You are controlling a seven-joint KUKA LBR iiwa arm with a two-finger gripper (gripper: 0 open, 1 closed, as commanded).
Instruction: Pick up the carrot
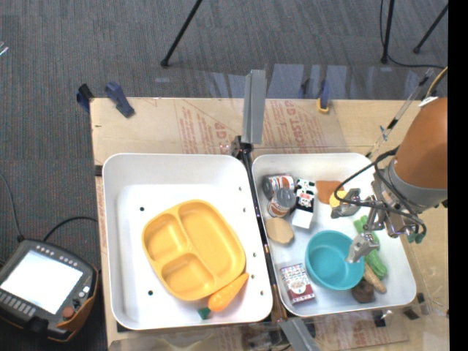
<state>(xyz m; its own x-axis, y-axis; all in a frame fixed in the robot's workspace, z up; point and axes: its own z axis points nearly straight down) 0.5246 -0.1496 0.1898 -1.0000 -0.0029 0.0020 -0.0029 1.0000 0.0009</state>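
Lying nearest: the carrot [228,292] rests in the left bin [124,174], at its front edge, orange body slanting up to the right, green stub toward the front, touching the rim of the yellow divided plate [194,248].
Plate: it sits tilted in the middle of the left bin, three compartments bare.
Right bin [406,269]: it carries a small printed box [297,281] at the front, a teal bowl [333,259], a tan rounded piece [279,230], a can [278,192], a black-and-white carton [304,196] and some green and brown items by the bowl's right side.
Gripper [360,251]: it hangs over the right bin, above the teal bowl's right rim, well apart from the carrot.
Fingers: I cannot tell whether they are spread or pressed together; nothing recognisable sits between them.
Step in hand: by my reading, the approach has not yet reached the carrot; the arm is over the wrong bin.
Next move: likely a traverse left across the divider between the bins, then a descent with the fingers aligned across the carrot's slanted body, clear of the plate rim.
Far side: the tabletop [183,123] of brown board stretches behind both bins.
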